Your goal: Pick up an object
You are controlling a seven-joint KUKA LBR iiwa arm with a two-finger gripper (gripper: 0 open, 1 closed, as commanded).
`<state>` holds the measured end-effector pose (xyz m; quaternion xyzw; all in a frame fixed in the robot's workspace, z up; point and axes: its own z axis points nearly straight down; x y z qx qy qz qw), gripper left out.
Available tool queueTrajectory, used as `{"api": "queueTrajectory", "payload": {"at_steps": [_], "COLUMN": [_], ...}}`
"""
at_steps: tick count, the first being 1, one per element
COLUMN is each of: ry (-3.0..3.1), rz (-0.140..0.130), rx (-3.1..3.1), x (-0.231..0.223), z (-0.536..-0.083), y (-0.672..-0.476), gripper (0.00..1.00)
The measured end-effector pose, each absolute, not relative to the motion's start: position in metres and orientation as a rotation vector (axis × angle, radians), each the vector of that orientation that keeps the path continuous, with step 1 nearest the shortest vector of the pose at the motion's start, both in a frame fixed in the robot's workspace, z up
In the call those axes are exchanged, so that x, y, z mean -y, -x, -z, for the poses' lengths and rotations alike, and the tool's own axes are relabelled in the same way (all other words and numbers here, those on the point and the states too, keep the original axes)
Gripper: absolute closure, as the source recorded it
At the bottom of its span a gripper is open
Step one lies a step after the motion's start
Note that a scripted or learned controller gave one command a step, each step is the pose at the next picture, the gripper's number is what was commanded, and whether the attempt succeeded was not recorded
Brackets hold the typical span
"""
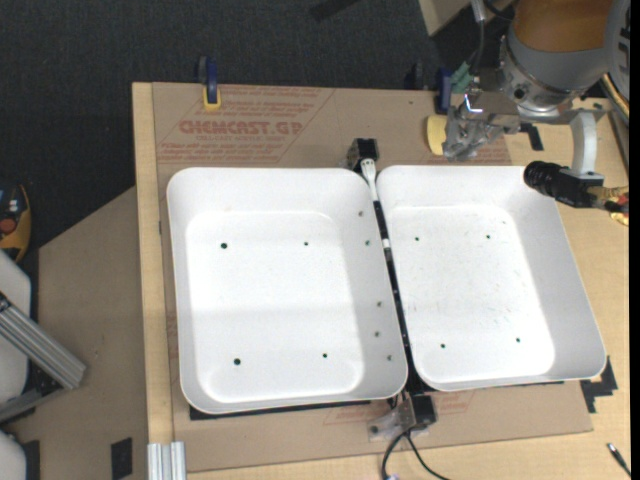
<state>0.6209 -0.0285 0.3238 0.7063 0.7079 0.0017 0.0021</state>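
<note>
I am hanging my grey two-finger pincer [468, 138] above the brown cardboard-faced board [300, 118], just beyond the far rim of the shallow white plastic bin on the right [450, 174]. The matching white bin on the left [260, 176] is lying well apart from me. The metal parts are blurring together at this slant, so I cannot tell whether my pincer is open or closed, and I am not claiming to hold anything.

The likeliest thing for me to pick is the small pale yellow piece [436, 133] sitting just beside my pincer, on its left in the view, over the board and outside both bins. I cannot tell whether it is touching me or resting on the board.

I am judging it to be light and easy to lift. Its dull, rounded look is suggesting something soft like foam or rubber, which would give under pressure and not slip, though it is too small to be sure. I am thinking of taking it across its narrow middle, closing gently so it does not squirt sideways.
</note>
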Motion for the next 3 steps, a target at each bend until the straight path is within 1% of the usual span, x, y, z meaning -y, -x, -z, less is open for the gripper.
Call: {"api": "queueTrajectory", "payload": {"at_steps": [1,2,3], "ry": [-2.217,-2.209,-2.218], "rz": [0.006,-0.016,0.004], "rx": [-2.237,-2.224,-2.231], "x": [-0.082,-0.162,-0.229], "z": [-0.246,-0.315,-0.26], "y": [-0.603,-0.66,-0.665], "gripper": [1.0,1.0,1.0]}}
